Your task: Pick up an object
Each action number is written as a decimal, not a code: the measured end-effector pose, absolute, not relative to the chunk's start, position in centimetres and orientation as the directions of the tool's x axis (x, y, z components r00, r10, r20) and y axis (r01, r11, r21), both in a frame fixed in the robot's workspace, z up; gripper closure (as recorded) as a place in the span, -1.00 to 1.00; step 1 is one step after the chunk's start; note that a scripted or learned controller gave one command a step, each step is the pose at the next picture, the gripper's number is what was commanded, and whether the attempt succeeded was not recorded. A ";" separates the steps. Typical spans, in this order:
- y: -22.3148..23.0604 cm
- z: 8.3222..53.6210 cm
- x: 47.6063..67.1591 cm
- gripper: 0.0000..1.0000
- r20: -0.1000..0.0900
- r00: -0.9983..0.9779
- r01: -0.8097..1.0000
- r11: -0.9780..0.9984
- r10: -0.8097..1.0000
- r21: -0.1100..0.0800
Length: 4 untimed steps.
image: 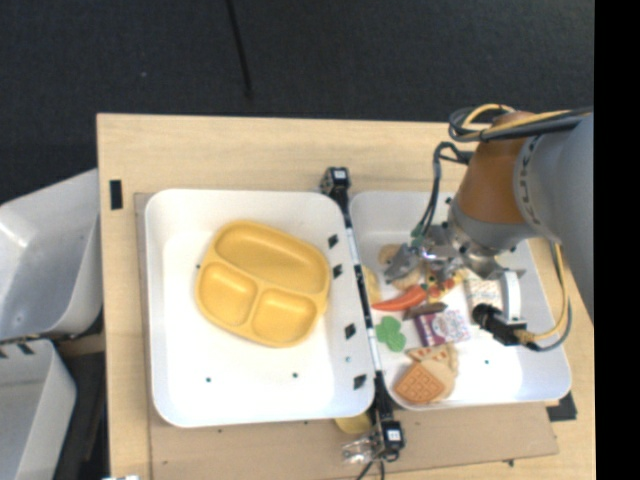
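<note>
My gripper [425, 266] hangs low over the middle of the right bin [530, 368], reaching in from the right below the orange band of the arm [500, 183]. Just under it lies an orange carrot-like piece [402, 299], pointing left. Close by sit a green toy [391, 335], a dark purple-and-white packet [443, 323], and a waffle-like brown piece [422, 382] near the bin's front. A white item [484, 291] lies to the right of the gripper. I see nothing clearly between the fingers.
The left bin [180, 388] bears a yellow divided plate [263, 282]. A black-clipped divider [356, 298] runs between the bins. Cables [520, 333] trail from the wrist across the right bin. The wooden bench edge [125, 298] frames both bins.
</note>
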<state>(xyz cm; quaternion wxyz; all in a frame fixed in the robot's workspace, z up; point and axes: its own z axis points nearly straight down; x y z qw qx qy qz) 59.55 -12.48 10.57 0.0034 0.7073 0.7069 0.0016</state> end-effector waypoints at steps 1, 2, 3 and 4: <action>-12.7 11.5 59.6 1.00 -0.006 0.006 1.000 -0.006 1.000 0.009; -12.7 11.4 59.5 -1.00 -0.005 0.008 1.000 -0.008 1.000 0.008; -11.7 9.7 54.2 -1.00 -0.001 0.002 1.000 -0.002 1.000 -0.005; -6.9 20.3 50.2 -1.00 0.001 -0.005 1.000 0.005 1.000 0.003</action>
